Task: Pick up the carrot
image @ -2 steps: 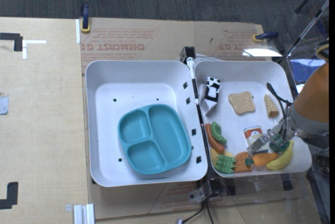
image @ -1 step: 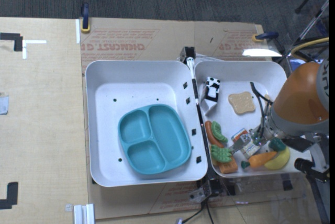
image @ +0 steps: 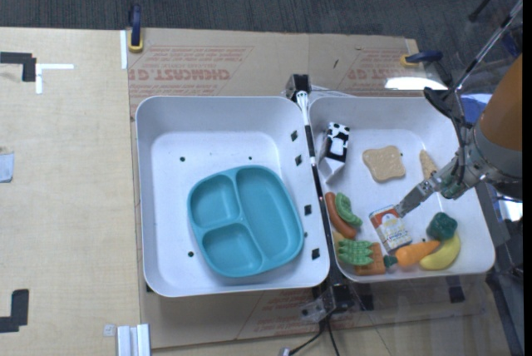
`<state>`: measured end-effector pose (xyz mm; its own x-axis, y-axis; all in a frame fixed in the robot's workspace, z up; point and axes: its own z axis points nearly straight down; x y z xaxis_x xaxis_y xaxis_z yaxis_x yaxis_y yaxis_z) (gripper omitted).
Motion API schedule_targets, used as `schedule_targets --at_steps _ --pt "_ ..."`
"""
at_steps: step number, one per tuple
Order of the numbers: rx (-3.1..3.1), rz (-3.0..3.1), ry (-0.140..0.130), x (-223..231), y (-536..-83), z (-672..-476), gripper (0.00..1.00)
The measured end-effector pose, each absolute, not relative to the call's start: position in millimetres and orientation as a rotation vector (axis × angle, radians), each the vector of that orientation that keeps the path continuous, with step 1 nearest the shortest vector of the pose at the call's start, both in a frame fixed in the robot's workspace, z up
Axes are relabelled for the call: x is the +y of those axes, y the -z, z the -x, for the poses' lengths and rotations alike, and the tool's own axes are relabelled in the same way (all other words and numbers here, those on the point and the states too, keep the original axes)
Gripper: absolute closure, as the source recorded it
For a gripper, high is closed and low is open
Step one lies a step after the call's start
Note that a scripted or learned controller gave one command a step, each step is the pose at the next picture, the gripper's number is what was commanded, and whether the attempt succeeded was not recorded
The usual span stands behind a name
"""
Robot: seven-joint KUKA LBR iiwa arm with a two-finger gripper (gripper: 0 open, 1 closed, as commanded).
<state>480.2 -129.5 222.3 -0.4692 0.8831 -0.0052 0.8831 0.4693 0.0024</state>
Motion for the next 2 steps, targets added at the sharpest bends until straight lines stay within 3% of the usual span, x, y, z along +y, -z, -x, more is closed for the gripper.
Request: schedule_targets --at_steps 2 --pt "2.827 -1.352 -0.006 -168 -96 -481.6 0.00"
